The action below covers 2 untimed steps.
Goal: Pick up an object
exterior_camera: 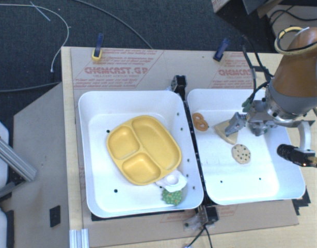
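While the arm [295, 71] reaches in from your right, its end effector [236, 125] sits low over the right bin [251, 190], with its tip touching or just above a pale wedge-shaped piece [224, 133]; you cannot tell whether it grips anything or how the jaws stand. Near it you see a pretzel [200, 121] toward the bin's left wall and a chocolate-chip cookie [241, 153] just below. Your left bin [96, 154] holds a yellow divided tray [143, 149], with a white item [172, 180] and a green item [173, 196] at its lower edge.
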Tool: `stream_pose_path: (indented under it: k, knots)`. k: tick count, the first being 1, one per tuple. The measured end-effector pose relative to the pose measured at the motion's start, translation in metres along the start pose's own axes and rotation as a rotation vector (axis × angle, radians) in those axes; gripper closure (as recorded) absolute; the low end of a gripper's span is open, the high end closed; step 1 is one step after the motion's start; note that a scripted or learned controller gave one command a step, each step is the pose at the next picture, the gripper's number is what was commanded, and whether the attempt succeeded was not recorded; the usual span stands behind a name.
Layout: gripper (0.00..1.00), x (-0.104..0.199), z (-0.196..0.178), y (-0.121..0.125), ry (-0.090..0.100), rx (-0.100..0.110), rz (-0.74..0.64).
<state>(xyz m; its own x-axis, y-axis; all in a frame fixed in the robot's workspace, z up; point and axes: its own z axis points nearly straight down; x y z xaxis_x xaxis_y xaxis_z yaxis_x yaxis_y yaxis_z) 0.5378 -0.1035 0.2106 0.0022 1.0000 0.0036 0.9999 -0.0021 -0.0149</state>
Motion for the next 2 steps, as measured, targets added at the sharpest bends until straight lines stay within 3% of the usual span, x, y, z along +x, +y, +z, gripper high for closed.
stream_pose_path:
  k: [1,2]
  knots:
    - [0.00,0.000,-0.006,0.003,-0.002,-0.013,-0.003]
    - [0.00,-0.001,0.053,0.004,-0.002,-0.013,-0.002]
